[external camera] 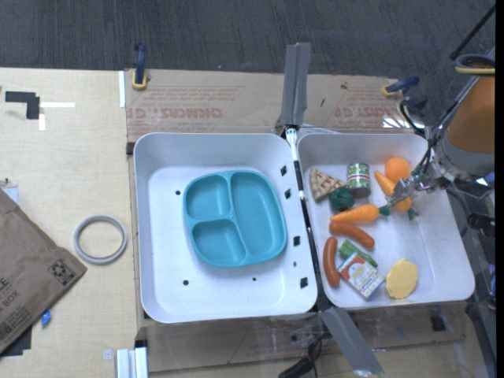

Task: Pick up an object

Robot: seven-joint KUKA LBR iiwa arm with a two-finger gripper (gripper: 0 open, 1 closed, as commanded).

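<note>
Nearest me in the right bin (461, 286) I saw a yellow disc (401, 278), a carton (361, 275) and a sausage (330, 259). Farther back lay 1 carrot (356, 214), a waffle (324, 183) and a can (358, 177). My gripper (407, 192) hung beside an orange (398, 168); I couldn't tell its state. The left bin (150, 235) held a blue tray (235, 216)

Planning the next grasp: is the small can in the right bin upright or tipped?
Upright: the can shows its round top, with the green label below it.
</note>
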